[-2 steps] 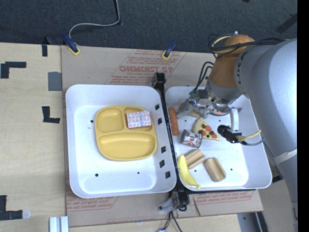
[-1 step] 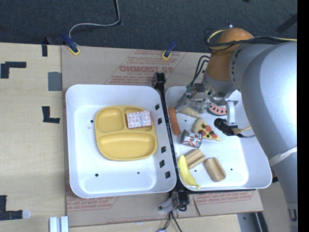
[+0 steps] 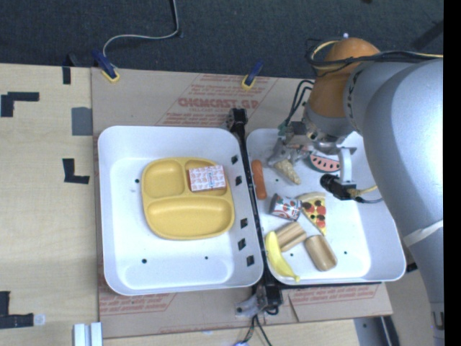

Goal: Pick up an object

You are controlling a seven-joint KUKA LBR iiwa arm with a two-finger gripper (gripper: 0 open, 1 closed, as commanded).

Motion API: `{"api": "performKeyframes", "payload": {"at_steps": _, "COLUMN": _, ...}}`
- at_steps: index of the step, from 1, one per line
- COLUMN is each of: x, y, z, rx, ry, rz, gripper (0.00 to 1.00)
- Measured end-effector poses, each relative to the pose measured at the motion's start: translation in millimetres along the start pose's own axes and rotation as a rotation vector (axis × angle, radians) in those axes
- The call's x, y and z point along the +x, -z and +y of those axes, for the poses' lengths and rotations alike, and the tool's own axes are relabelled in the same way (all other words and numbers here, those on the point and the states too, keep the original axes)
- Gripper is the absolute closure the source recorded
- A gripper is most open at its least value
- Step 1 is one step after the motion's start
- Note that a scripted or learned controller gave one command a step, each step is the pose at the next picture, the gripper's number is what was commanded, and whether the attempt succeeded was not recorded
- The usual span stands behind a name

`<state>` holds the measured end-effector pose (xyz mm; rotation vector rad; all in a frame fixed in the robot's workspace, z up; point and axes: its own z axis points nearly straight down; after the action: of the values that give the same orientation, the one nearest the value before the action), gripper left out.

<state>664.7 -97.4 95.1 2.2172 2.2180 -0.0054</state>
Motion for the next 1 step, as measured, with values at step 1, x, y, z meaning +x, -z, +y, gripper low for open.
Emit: {"api": "performKeyframes", "payload": {"at_steps": 1, "x": 88.1, "y": 90.3, "z": -66.7, "rx": 0.001, "ry": 0.003, "rz": 0.008, "gripper": 1.00}}
